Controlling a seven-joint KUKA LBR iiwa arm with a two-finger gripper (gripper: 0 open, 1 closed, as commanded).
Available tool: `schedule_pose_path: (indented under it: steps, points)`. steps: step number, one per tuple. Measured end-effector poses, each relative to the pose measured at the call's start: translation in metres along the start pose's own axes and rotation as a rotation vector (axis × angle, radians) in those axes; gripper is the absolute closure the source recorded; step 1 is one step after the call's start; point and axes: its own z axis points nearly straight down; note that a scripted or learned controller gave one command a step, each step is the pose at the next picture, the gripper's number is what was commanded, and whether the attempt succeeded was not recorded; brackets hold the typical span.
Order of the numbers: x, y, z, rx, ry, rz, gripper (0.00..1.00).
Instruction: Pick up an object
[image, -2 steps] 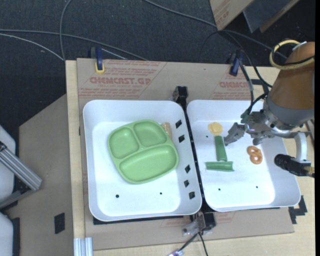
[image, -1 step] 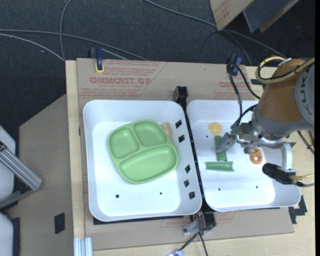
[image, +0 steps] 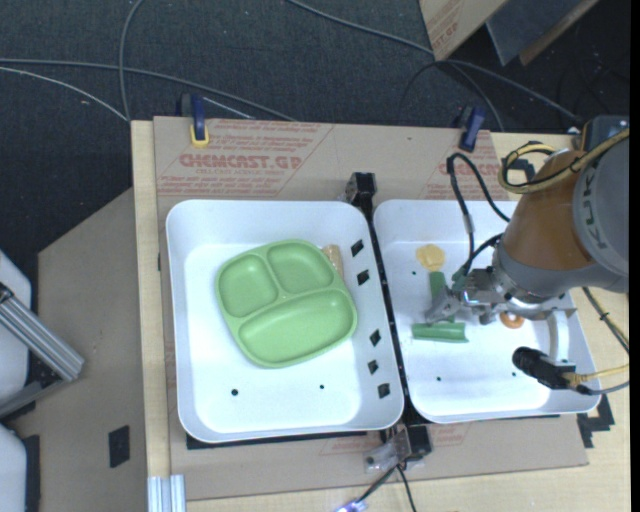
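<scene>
My gripper (image: 468, 300) hangs low over the middle of the right bin (image: 470, 395), under the grey and orange wrist. A dark green stick (image: 437, 284) lies just left of it, close to or touching it. A second green piece (image: 440, 333) lies flat just below the gripper. A small yellow object (image: 430, 257) rests toward the bin's back. A small orange object (image: 512, 320) peeks out from under the wrist on the right.
The left bin (image: 200, 300) holds a light green divided plate (image: 287, 302), with a small tan item (image: 332, 258) at its back right edge. A black divider with clips (image: 372, 300) runs between the bins.
</scene>
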Motion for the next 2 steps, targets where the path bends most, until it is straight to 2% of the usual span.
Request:
schedule_pose_path:
  steps: [1, 2]
  points:
    - [0.000, 0.002, 0.012, -0.007, -0.001, 0.000, 0.00]
    - [0.001, 0.003, 0.000, -0.010, 0.000, -0.001, 1.00]
